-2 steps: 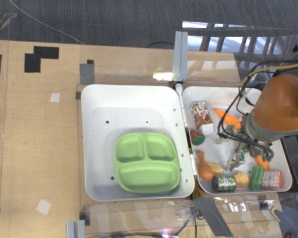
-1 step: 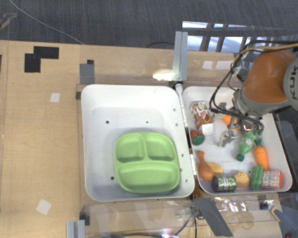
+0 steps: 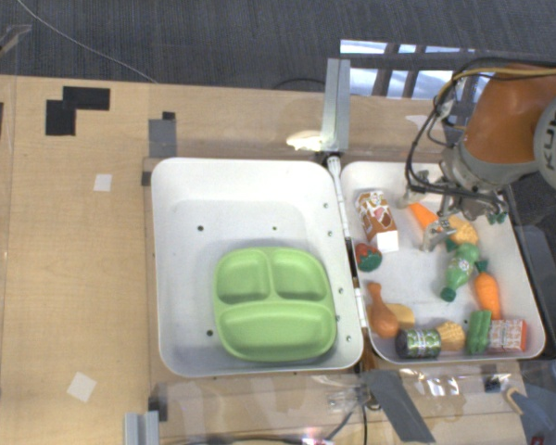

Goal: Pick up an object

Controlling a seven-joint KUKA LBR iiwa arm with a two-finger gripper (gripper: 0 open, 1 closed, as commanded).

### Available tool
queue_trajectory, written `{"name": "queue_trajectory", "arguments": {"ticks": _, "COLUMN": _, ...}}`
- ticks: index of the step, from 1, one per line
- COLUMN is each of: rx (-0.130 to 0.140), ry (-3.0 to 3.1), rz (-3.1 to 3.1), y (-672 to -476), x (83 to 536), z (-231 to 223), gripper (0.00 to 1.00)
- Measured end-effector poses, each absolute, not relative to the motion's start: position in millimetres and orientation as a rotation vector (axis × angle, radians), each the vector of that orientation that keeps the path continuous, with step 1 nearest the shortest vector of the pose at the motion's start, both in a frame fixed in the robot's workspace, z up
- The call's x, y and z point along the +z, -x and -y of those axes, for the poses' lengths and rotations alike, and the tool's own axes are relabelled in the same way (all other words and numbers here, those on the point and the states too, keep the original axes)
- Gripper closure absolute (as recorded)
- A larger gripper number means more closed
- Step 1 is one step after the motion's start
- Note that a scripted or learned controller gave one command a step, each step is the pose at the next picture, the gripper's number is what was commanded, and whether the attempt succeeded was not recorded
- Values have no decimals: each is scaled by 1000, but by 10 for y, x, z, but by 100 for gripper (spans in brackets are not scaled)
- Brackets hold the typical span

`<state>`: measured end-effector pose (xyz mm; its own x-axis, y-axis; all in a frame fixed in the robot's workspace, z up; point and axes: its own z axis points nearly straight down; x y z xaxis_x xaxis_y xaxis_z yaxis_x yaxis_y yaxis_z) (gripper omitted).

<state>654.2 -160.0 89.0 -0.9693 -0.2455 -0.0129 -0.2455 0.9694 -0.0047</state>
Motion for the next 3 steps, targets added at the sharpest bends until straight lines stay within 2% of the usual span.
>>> {"name": "queue_trajectory", "arguments": {"ticks": 1, "rx": -9, "ry": 387, "rz": -3090, "y": -6583, "x": 1042, "z": 1587, "gripper": 100}}
{"name": "queue_trajectory", "arguments": {"ticks": 2, "rx": -5, "ry": 476, "rz": -3078, "y": -6742, "x": 2374, "z": 722, "gripper": 100}}
{"name": "queue_trajectory", "arguments": {"ticks": 3, "rx": -2, "ry": 328, "rz": -3104, "y": -6715, "x": 3124, "z": 581, "gripper": 100}}
